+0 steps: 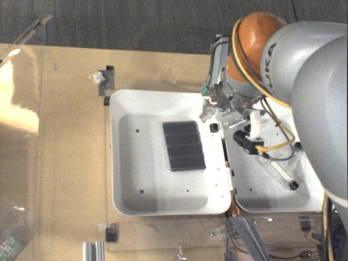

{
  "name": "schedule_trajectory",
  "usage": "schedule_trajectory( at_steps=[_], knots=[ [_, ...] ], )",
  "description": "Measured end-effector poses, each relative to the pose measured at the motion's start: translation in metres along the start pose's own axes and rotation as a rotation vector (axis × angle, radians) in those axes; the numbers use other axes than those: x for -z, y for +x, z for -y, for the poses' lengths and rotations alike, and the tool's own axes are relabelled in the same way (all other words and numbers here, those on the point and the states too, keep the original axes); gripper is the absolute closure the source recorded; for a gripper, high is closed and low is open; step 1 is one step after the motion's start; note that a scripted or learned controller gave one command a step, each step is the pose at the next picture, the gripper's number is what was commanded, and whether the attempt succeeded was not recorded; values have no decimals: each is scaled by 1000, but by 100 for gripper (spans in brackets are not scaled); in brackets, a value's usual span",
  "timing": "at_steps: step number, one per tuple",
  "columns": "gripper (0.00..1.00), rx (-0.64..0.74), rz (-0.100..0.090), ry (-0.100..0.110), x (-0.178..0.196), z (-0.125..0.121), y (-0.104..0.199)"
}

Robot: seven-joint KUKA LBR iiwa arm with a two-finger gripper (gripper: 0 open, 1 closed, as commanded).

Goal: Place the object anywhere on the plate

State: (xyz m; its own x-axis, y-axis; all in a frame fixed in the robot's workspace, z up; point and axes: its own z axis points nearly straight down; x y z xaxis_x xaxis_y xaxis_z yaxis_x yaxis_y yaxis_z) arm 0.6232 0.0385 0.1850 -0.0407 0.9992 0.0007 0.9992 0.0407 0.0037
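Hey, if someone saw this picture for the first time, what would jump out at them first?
Probably the big grey arm with its orange band, filling the right side and bending down over the right bin. Next, the dark ribbed rectangular plate lying flat in the middle of the left bin, stark against the white. The gripper sits near the shared wall between the two bins.

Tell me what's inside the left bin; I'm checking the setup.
A dark ridged rectangular plate lies flat on the left bin floor, nothing on it. The arm covers much of the right bin.
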Motion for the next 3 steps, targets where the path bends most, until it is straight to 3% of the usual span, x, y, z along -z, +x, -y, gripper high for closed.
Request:
schedule_trajectory(
  at_steps=[1,2,3],
  knots=[
    [100,-191,0,0,60,-29,136],
    [100,195,0,4,-15,-52,187],
    [100,782,-1,-3,-29,-53,177]
  ],
)
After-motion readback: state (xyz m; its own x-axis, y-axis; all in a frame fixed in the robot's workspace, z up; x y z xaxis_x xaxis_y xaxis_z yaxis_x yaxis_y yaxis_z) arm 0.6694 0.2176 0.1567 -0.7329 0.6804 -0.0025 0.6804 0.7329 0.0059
